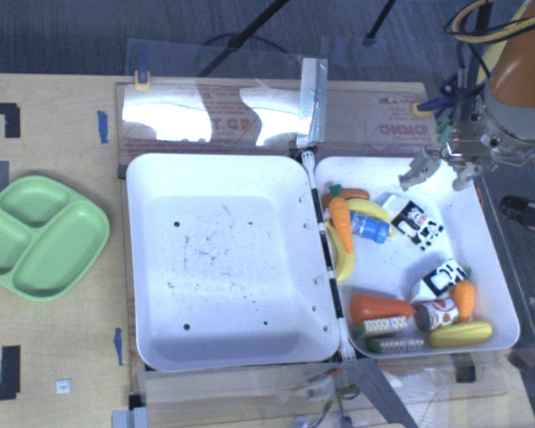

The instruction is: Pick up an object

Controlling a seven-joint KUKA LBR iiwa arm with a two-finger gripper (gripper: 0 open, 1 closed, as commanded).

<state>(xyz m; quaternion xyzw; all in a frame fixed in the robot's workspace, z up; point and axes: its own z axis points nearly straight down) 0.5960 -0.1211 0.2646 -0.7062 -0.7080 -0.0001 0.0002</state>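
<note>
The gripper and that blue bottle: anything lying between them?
Camera view shows bare white bin floor between the gripper and the blue bottle.

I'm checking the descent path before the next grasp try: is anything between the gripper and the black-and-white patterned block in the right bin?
Nothing visible blocks it. The gripper hangs over the right bin near its far edge, and the black-and-white patterned block lies just in front of it on bare floor; the blue can sits off to the side.

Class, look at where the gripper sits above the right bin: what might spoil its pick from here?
1. The open two-finger gripper hovers over bare floor in the right white bin; closing there likely catches nothing.
2. The orange carrot, yellow banana and blue bottle touch, so fingers may snag neighbours.
</note>
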